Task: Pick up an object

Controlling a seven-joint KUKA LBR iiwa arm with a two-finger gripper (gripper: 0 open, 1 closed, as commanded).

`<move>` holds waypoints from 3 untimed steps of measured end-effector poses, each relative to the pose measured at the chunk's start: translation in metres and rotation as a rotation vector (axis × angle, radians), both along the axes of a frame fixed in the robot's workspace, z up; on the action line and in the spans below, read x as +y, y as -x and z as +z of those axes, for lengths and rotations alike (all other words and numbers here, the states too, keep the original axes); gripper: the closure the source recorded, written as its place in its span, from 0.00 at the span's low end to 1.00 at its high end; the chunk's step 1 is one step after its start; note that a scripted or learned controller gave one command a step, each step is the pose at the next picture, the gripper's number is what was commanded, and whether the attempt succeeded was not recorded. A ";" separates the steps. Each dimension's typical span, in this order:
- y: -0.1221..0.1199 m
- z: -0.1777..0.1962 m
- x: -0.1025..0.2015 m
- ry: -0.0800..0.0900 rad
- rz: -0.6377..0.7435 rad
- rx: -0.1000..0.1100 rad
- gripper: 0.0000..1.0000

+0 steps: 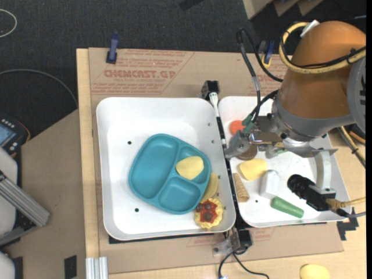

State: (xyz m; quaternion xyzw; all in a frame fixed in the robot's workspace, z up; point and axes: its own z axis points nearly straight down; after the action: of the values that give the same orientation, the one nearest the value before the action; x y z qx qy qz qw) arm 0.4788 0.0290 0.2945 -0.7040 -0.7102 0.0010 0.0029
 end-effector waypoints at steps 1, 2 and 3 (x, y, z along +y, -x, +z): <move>-0.001 0.012 -0.005 0.002 -0.008 -0.006 1.00; 0.000 0.064 0.121 -0.003 0.006 -0.013 1.00; -0.023 0.251 0.143 -0.005 -0.004 -0.026 1.00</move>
State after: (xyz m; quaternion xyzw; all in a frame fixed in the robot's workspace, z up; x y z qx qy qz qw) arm 0.5014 0.1724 0.5450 -0.7054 -0.7087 -0.0100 -0.0045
